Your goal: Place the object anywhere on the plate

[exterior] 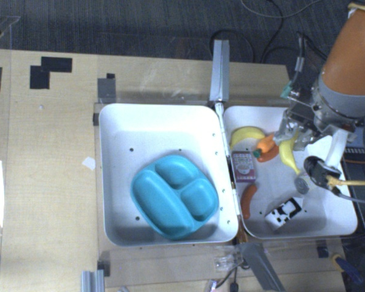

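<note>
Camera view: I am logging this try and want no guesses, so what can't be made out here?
- Gripper: the arm's wrist hangs over it, so its fingers are hidden.
- Banana: partly covered by the gripper; whether it is gripped is unclear.
- Small packet by the right bin's divider: its label is too small to read.
- Black and white object: too blurred to identify.
- Blue plate: fully visible.

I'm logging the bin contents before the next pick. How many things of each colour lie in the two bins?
Blue: 1, the divided plate in the left bin
Yellow: 2, the bananas
Orange: 2, the carrot and the sausage
Maroon: 1, the small packet
Black and white: 1, the block
Total: 7
</note>
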Motion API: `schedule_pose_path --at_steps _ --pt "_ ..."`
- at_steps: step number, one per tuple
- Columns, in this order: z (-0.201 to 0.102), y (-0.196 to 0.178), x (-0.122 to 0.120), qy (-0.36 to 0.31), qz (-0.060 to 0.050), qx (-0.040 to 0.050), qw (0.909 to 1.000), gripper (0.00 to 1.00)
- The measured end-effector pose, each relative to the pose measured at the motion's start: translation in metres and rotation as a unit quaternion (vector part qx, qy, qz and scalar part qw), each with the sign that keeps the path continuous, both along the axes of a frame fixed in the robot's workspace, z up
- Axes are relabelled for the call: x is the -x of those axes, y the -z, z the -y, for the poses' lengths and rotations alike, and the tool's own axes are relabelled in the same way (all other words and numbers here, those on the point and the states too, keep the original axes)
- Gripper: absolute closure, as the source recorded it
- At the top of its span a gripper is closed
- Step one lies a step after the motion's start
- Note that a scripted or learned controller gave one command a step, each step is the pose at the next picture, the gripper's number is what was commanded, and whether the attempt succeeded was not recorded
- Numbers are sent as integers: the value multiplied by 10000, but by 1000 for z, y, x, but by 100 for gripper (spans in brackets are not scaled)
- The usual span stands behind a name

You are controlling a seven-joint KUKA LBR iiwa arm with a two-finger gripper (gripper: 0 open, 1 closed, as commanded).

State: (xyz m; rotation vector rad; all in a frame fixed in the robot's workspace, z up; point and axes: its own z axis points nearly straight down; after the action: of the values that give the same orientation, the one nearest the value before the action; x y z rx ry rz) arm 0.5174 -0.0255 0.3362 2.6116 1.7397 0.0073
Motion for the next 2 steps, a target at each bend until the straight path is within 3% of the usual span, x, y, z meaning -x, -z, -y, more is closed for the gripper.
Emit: schedule_pose_path --at_steps 1,2 --pt "24 11 -22 399 -13 2 9992 100" --pt "36 -46 3 665 1 0 9978 100"
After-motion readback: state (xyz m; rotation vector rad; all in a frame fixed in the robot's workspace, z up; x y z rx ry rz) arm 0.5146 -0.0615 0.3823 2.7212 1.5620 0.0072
